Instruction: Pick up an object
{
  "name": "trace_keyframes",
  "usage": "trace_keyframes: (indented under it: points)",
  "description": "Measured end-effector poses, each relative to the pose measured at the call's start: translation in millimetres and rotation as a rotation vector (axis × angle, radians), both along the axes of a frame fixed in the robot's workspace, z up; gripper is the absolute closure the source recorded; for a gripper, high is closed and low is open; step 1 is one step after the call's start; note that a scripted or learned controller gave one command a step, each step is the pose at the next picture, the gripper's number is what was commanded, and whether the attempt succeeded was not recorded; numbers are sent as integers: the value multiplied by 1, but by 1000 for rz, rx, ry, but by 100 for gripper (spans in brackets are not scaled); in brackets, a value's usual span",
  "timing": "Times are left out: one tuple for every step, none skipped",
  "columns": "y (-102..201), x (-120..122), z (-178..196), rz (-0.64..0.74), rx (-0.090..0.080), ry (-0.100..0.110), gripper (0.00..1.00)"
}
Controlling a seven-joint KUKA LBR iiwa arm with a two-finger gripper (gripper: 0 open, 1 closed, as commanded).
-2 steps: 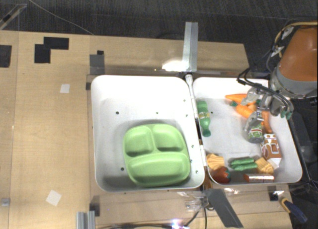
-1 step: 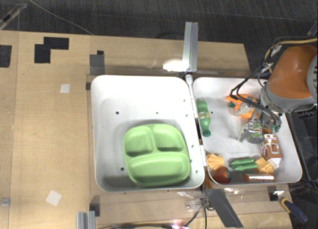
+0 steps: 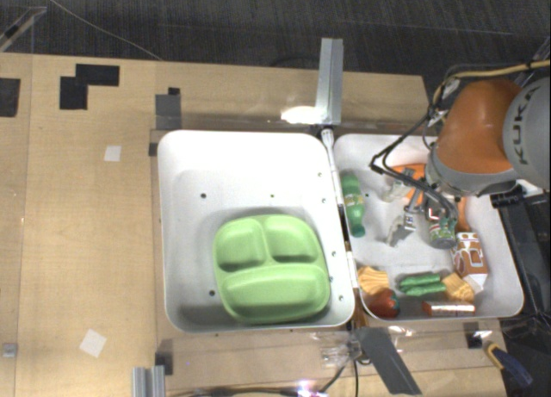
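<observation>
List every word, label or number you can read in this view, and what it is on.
"KU": white letters on the grey arm housing, cut off at the picture's edge.
Brown-and-white printed carton in the right white bin: print too small to read.
Nothing else legible.

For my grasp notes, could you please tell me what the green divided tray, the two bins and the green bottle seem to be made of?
Green tray: probably moulded plastic, matte, judging by its uniform colour and soft rounded compartments.
Left bin and right bin: smooth white plastic or coated metal, slightly glossy with soft highlights; I cannot tell which.
Green bottle: likely plastic, somewhat shiny and apparently translucent, though too small to be sure.
</observation>
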State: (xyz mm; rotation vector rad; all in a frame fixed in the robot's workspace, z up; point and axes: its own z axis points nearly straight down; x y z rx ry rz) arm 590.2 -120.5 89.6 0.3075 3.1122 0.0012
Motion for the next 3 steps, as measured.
trace_keyframes:
  points:
    - [-1, 0, 0, -1, 0, 0, 0]
    - [17, 3, 0, 609, -9, -3, 0]
    - [17, 10, 1, 688, -14, 1, 0]
